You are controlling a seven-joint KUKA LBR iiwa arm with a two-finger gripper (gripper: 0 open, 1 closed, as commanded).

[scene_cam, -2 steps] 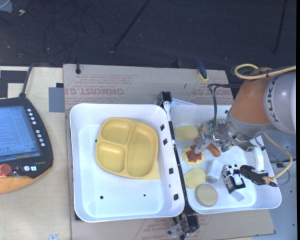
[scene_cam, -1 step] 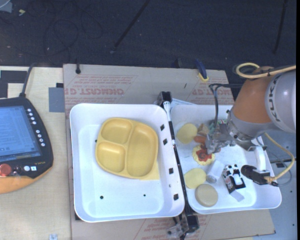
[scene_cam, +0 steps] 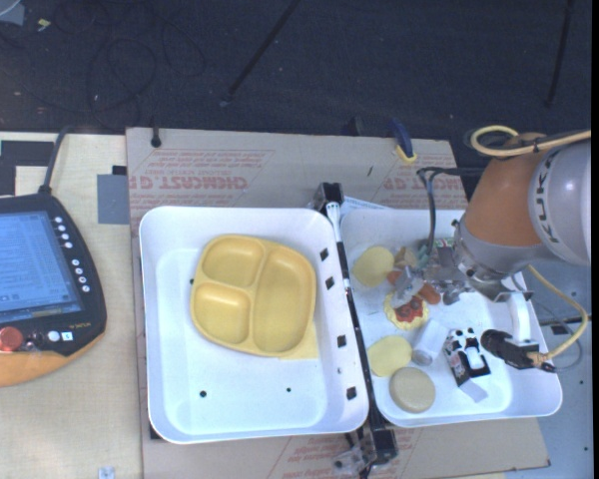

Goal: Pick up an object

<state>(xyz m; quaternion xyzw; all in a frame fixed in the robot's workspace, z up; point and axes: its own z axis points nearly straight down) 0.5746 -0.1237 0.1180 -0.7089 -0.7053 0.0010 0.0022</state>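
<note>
The nearest pieces in the right bin [scene_cam: 545, 403] lie toward six o'clock: a pale tan disc [scene_cam: 412, 388], a yellow round [scene_cam: 388, 354] touching it at eleven o'clock, and a small black-and-white part [scene_cam: 468, 356] at three o'clock of the round. Farther back, mid-bin, the gripper [scene_cam: 426, 279] sits low over a red-and-yellow item [scene_cam: 409, 311], with a yellow ball [scene_cam: 372, 264] at nine o'clock of it. The cluttered wrist hides the tips, so the jaw state cannot be told.

The likely failure is a crowded grasp: the pieces lie so near one another that the gripper could nudge a neighbour, pinch two at once, or close on nothing. The ball may roll off. Beyond, at nine o'clock, the left bin [scene_cam: 170, 387] holds a yellow divided plate [scene_cam: 254, 293].
</note>
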